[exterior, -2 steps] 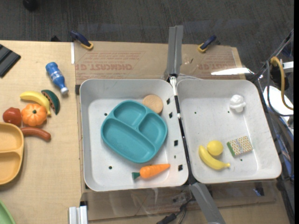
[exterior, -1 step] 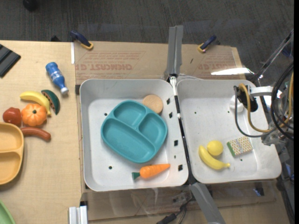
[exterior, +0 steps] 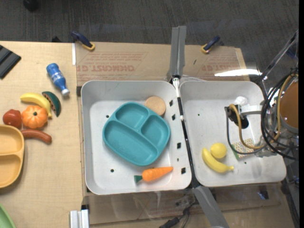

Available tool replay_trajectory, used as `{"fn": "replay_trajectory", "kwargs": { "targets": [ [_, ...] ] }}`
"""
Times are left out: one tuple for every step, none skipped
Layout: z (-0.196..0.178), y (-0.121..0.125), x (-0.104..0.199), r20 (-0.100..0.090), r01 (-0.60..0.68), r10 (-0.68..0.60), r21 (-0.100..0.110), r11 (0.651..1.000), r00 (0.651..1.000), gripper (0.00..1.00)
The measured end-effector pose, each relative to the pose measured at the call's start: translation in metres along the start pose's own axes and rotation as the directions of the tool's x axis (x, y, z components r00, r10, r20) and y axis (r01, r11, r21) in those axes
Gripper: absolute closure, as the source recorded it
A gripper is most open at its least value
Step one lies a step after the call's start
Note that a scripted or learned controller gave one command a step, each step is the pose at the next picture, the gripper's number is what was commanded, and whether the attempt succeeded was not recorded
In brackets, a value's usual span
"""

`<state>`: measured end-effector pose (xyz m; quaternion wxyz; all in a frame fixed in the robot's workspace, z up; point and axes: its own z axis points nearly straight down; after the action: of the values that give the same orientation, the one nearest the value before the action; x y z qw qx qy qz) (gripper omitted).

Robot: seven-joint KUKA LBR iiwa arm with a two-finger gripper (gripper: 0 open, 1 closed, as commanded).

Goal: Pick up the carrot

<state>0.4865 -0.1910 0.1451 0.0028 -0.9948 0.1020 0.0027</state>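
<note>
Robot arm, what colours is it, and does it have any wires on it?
The arm is grey and shiny, with a rounded orange band above the wrist. Thin black cables loop around it. The lower end looks pale and blurry, so I can't tell you more about it.

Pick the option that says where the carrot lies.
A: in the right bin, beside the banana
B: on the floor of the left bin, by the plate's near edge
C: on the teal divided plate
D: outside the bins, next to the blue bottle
B: the carrot lies on the white floor of the left bin, just off the near edge of the teal divided plate, not on it.
</note>
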Motion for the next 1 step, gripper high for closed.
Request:
{"fn": "replay_trajectory", "kwargs": {
  "targets": [
    [-0.0715,0.029,0.0044,-0.006,0.003,-0.003,0.002,1.0,1.0,1.0]
  ]
}}
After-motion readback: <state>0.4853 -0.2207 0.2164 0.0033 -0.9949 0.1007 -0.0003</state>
